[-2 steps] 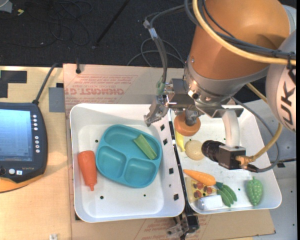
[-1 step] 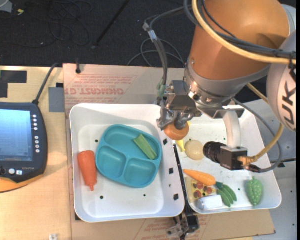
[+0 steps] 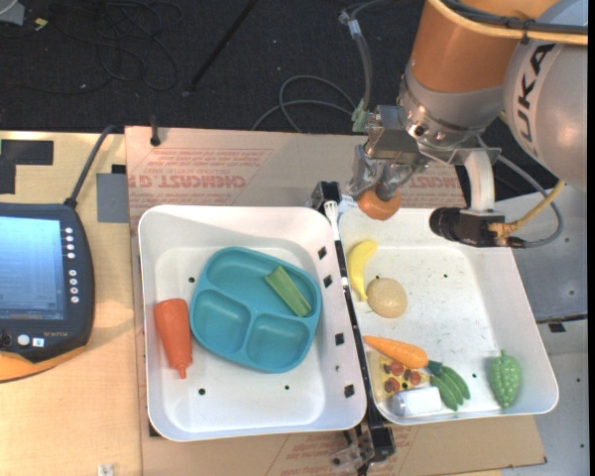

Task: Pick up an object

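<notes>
Fingers (image 3: 380, 194) pinch an orange ball (image 3: 379, 205) — above right bin's far edge (image 3: 416, 216).

The left bin (image 3: 178, 405) holds a divided plate (image 3: 240, 325) with a bottle (image 3: 175, 335) left of it. The right bin (image 3: 521, 296) holds a banana (image 3: 360, 266), a carrot (image 3: 397, 350) and, seemingly, grapes (image 3: 506, 378) rightmost.

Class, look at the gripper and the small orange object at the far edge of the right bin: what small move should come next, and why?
Probably a short, straight lift. The gripper appears shut on the small orange object, which hangs at the right bin's far rim, near the banana.
</notes>
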Motion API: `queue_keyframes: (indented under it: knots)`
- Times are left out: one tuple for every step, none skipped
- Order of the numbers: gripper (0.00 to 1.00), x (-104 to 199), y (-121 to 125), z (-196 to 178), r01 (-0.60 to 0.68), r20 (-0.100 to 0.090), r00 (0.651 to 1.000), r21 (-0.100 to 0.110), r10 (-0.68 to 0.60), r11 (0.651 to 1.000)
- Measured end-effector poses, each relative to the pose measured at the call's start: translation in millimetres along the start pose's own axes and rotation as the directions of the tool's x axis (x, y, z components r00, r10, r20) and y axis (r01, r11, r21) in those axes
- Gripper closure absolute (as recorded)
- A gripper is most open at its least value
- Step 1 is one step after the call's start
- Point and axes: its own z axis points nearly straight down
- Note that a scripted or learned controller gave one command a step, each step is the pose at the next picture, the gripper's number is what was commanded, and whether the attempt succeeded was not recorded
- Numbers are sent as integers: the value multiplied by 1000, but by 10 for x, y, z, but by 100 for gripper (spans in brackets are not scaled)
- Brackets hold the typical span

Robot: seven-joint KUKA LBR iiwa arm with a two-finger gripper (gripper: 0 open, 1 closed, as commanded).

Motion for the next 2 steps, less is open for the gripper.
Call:
queue_keyframes:
  knots:
    - [100, -444, 391, 1026, 4, -3, 1000, 8, -4, 1000]
    - [100, -621, -81, 1618, 6, -6, 1000, 8, -6, 1000]
